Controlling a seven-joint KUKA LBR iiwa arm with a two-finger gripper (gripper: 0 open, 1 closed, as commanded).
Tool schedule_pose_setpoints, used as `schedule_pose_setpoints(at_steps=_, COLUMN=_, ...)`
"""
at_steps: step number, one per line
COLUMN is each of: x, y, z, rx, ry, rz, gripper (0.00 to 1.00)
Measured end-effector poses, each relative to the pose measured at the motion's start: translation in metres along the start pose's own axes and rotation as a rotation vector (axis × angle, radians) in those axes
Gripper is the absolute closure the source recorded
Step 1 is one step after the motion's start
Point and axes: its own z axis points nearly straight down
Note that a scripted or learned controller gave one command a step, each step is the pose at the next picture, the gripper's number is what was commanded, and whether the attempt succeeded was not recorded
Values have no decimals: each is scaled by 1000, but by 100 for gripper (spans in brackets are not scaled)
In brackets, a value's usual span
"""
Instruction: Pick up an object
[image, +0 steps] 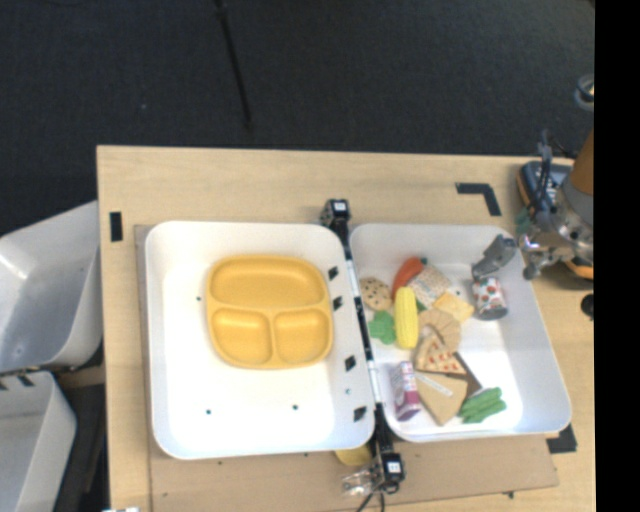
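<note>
In right bin (540, 370), top-right: gripper (493, 258) over small can (489, 297) | can just below-left of gripper | toy food pile further left | gripper opening: cannot tell

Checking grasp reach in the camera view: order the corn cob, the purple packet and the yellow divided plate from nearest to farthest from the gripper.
Gripper is at the right bin's upper right.
1. Corn cob: right bin, left of centre, down-left of the gripper.
2. Purple packet: right bin, lower left edge.
3. Yellow divided plate: left bin, centre.
</note>
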Motion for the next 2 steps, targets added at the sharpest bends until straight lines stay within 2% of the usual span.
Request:
schedule_pose_setpoints(at_steps=1, x=-1, y=1, z=-12, rx=-4, ry=-2, rz=-4, gripper=100)
schedule_pose_setpoints(at_steps=2, x=8, y=-6, z=-19, rx=2, ry=-3, rz=2, gripper=100)
